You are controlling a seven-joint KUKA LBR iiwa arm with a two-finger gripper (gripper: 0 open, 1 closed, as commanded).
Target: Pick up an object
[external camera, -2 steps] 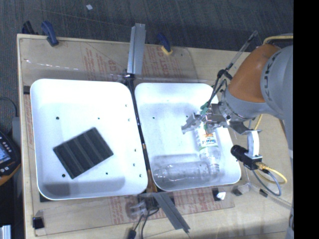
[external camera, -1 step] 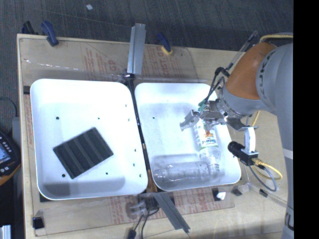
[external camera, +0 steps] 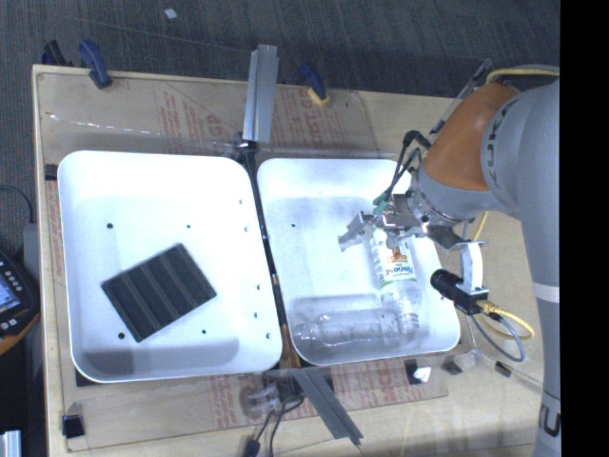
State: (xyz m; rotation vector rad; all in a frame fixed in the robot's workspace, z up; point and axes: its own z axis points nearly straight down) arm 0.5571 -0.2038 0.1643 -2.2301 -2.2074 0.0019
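Camera view, gripper (external camera: 373,228) above labelled bottle (external camera: 397,272), right bin (external camera: 314,184)

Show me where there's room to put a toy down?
Left bin: bare floor all around the dark ribbed panel, mostly above it. Right bin: bare at its upper left. Its lower right is crowded with two clear bottles and the gripper.

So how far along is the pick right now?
Approach looks done: the gripper is down in the right bin, at the top of the small labelled bottle. That bottle is lying on the bin floor beside the clear bottle. Closing and lifting are left.
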